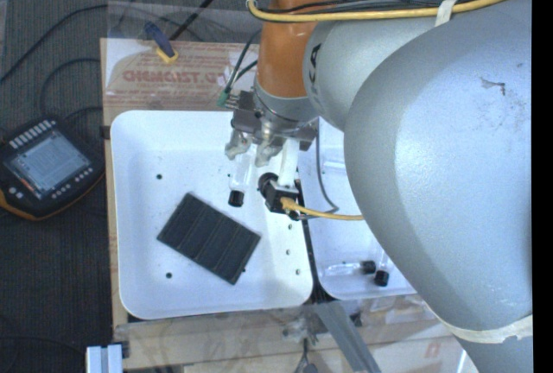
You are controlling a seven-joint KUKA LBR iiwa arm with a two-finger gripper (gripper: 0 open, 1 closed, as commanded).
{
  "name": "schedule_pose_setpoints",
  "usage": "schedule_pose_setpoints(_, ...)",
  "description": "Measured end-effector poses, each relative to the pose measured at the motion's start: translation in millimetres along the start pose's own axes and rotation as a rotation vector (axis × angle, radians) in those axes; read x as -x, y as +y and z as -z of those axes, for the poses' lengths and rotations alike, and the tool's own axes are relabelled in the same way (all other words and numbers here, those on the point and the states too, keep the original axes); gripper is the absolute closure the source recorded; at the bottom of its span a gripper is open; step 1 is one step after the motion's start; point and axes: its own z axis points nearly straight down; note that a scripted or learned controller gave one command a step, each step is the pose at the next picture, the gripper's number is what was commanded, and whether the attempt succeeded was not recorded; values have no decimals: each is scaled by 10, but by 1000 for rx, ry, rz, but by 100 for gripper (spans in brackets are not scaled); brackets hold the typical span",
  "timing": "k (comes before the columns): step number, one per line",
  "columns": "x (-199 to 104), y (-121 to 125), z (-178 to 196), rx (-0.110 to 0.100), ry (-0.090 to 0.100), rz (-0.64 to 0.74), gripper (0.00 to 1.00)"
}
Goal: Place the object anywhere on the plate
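- Hanging over the left bin (138, 190), the hand (251, 190) points down near that bin's right wall.
- Its two pale fingers (238, 168) stand a little apart, with dark tips. Nothing can be seen between them.
- One dark fingertip sits just above the bin floor, near the top right corner of the dark plate (208, 238).
- That plate is a flat, ribbed, dark grey rectangle. It lies tilted on the floor of the left bin, a little below and to the left of the hand.
- I cannot tell which thing is the object to be put on the plate.
- A yellow cable (328, 215) runs from beside the hand across to the right bin (333, 281).
- The big grey arm (441, 173) with its orange band (289, 43) covers most of the right bin.
- Two small black-tipped bits (375, 272) lie in the right bin, well away from the plate.
- A black and orange control box (43, 166) lies on the floor, left of the left bin.
- A brown board (168, 73) with red letters lies past the left bin's far wall.
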Motion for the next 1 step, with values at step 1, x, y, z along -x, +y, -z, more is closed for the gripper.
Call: schedule_pose_setpoints(1,-39,467,-299,2,0,503,100)
